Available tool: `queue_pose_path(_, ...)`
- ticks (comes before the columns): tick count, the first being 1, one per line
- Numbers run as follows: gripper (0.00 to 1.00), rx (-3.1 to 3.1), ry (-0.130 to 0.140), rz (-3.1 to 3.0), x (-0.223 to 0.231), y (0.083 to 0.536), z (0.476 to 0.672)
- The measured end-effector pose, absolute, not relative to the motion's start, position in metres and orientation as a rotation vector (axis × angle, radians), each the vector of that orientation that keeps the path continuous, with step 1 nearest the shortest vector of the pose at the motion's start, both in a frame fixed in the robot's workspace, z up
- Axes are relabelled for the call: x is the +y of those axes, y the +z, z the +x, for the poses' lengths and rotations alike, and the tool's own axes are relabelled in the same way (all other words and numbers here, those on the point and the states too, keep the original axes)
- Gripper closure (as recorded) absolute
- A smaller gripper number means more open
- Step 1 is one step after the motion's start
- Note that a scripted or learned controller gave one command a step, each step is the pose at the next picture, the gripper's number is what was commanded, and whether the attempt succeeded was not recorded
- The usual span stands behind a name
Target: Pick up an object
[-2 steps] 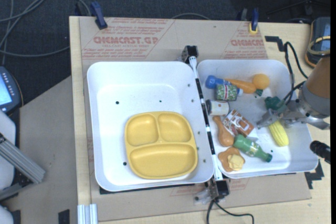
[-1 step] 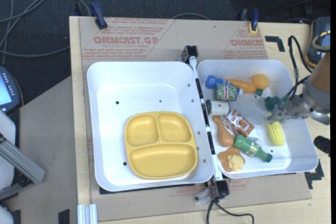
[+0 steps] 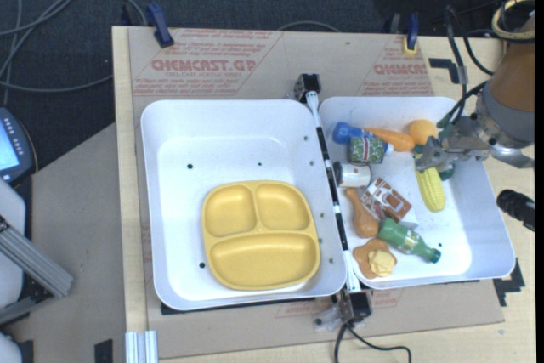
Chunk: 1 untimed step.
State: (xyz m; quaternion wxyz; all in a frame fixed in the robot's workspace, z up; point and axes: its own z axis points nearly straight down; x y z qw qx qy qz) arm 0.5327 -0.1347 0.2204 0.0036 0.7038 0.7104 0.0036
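1. Cardboard-topped bench over dark carpet, bearing two white bins.
2. Left bin, well away from jaws: yellow divided plate.
3. Right bin: gripper low; jaw state impossible to tell.
4. Just below jaws: toy corn cob. Probably light, stiff, slick; best gripped mid-length, across.

Yellow corn cob in right bin.

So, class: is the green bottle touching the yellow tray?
Apart. The camera view shows the green bottle in the right bin, the yellow tray in the left.
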Motion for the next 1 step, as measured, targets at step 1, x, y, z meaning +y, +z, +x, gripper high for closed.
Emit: queue_pose_path(1, 1.00, 2.229, 0.005, 2.208, -0.0548, 0.2447, 0.5463)
